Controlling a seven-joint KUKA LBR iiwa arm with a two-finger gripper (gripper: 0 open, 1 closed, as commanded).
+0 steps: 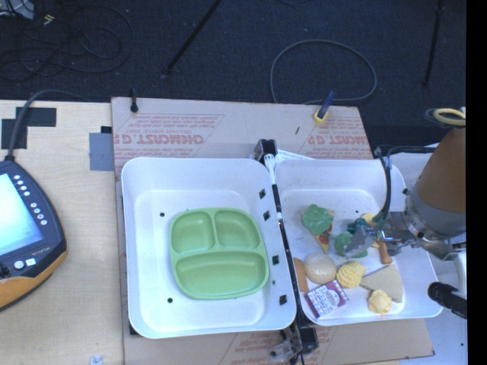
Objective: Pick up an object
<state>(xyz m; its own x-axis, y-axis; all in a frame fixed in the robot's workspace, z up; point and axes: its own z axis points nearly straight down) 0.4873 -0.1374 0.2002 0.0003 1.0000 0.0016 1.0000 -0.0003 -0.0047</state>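
Pincer (364, 234): working low over the right bin (335, 175), jaws' state I cannot tell
Advice: centring on one item, avoiding neighbours

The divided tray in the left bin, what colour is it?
Light green; the divided tray shows plainly in the camera view.

The right white bin (335, 177) holds a loose cluster of small toy foods: a green leafy piece (316, 219), a pale round bun-like piece (320, 268), a yellow knobbly piece (351, 274), a beige wedge (386, 281), a small yellow lump (380, 302), and a pink-and-white packet (326, 299) near the front wall.
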